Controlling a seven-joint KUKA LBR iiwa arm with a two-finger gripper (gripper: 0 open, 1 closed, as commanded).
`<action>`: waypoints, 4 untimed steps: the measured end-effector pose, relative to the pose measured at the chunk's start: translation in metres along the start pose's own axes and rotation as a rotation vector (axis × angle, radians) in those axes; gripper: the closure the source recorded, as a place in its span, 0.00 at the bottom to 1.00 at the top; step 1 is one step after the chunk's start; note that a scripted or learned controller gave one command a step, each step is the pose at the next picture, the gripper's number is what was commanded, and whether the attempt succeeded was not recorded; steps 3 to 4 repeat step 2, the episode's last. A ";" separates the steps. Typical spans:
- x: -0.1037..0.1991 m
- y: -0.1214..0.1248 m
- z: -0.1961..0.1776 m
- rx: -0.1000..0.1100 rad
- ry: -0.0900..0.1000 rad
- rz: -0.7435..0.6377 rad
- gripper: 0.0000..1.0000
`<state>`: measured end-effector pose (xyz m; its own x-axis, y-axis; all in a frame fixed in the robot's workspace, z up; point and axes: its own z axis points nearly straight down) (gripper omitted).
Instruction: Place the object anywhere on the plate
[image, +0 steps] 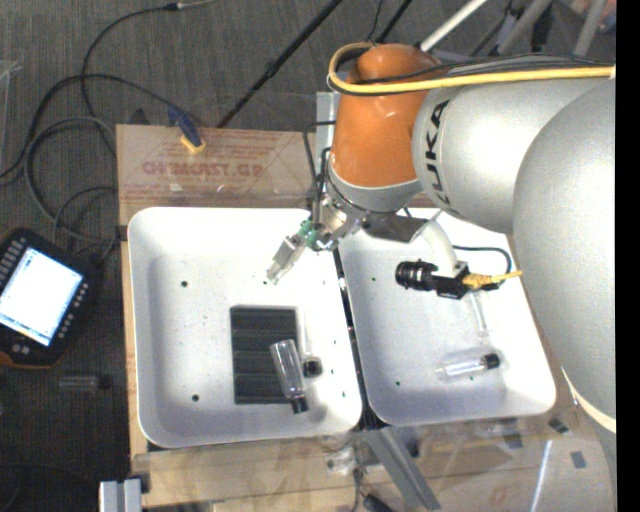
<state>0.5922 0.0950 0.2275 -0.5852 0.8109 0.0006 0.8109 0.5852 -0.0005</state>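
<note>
From my seat, the clear tube lies partly on the dark plate in the left bin (placing looks done). Gripper hovers above, state unclear; next I'd retract.

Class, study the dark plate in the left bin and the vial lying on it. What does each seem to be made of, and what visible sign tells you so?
Plate: probably dark rubber or plastic, matt; it is flat, near-black, shows faint ridges and no shine. Vial: clear glass or plastic, glossy; the plate shows through its body, and it has a dark cap, likely plastic. The view cannot settle glass versus plastic.
</note>
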 end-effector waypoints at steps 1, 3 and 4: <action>0.046 -0.033 -0.034 0.001 -0.001 -0.166 0.00; 0.069 -0.083 -0.092 0.001 -0.002 -0.272 0.00; 0.069 -0.083 -0.092 0.001 -0.002 -0.272 0.00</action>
